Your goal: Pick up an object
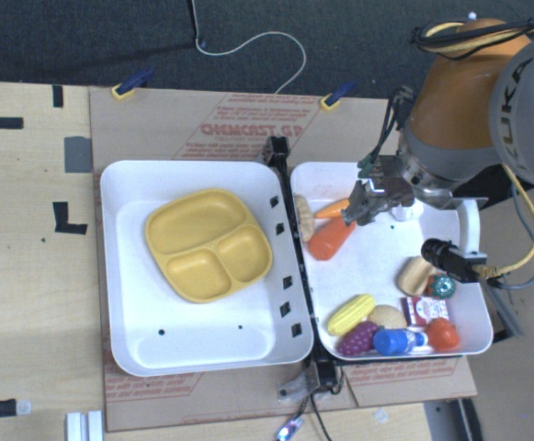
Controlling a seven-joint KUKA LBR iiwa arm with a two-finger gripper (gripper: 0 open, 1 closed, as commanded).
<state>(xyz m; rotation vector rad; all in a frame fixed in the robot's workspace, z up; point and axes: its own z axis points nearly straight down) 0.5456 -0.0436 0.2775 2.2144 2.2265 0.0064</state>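
robot lab: cardboard-covered bench (239, 122), clamps (133, 83), loose cable (248, 44).

The arm (487, 90) is bulky and rounded, with a broad orange band over a grey wrist section and part of a dark letter on the grey shell at the right. Thin black and yellow cables loop along it. The hand (369, 202) is small, dark metal, with a white bracket beside it

Glossy yellow plastic tray (210, 243); smooth white plastic bins (124, 246); matt cardboard underlay (239, 127).
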